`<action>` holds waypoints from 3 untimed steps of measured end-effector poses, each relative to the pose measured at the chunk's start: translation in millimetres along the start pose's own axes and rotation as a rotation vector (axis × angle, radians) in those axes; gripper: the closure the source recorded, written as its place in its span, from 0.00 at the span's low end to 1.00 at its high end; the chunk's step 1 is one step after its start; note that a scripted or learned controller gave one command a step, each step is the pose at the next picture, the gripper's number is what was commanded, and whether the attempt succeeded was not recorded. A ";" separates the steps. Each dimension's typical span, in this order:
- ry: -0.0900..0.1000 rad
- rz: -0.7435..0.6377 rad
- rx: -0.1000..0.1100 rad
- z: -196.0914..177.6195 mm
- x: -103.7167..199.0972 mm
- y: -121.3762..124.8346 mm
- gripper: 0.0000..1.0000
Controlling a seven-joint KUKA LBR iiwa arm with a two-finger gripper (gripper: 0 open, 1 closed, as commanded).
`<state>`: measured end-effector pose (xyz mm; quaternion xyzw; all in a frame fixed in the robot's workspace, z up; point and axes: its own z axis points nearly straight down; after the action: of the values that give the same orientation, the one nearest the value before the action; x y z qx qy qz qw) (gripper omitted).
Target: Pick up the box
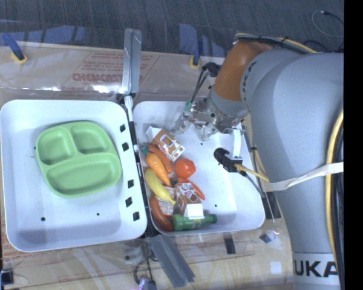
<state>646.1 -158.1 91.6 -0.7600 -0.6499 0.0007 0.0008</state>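
Observation:
A small orange and white patterned box (169,145) lies tilted in the back left part of the right bin (230,213), its lower end against a carrot (158,168). A second printed carton (188,193) lies further forward in the pile of toy food. My gripper (197,121) hangs over the back of the right bin, just right of and behind the orange box and apart from it. Nothing shows between it and the box.
Beside the carrot lie a red tomato (185,168), a banana (158,186), a green bottle (194,221) and a red-brown item (160,215). The left bin (18,222) holds a green divided plate (78,157). The arm's grey bulk covers the right bin's far right side.

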 end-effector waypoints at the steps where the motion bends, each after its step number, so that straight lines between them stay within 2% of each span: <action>1: 0.001 0.204 0.005 0.5 21.5 -17.6 0.00; 2: 0.001 0.198 0.008 -9.5 22.5 -17.5 1.00; 3: 0.001 0.198 0.008 -9.4 22.7 -17.6 0.00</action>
<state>632.3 -132.9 101.0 -0.8204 -0.5717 0.0029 0.0044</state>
